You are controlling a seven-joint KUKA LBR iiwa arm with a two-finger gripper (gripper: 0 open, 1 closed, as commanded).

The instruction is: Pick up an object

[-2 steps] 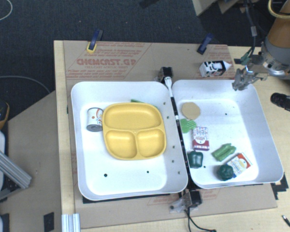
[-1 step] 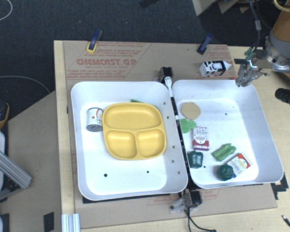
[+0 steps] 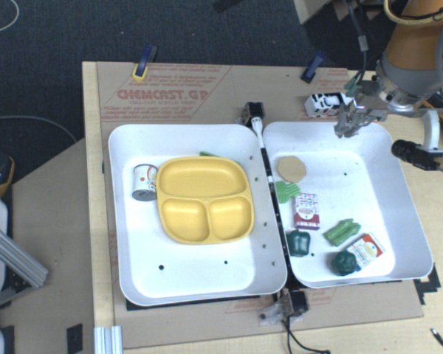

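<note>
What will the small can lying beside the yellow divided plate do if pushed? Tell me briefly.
The small cylindrical can with a red-and-white label lies on its side in the left white bin, so it would probably roll rather than slide. It touches the yellow divided plastic plate, which likely blocks rolling that way. It looks rigid and probably light if it is a toy.

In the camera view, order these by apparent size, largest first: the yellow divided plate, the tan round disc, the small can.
1. yellow divided plate
2. and 3. tan round disc and small can look alike, so unranked.
</note>
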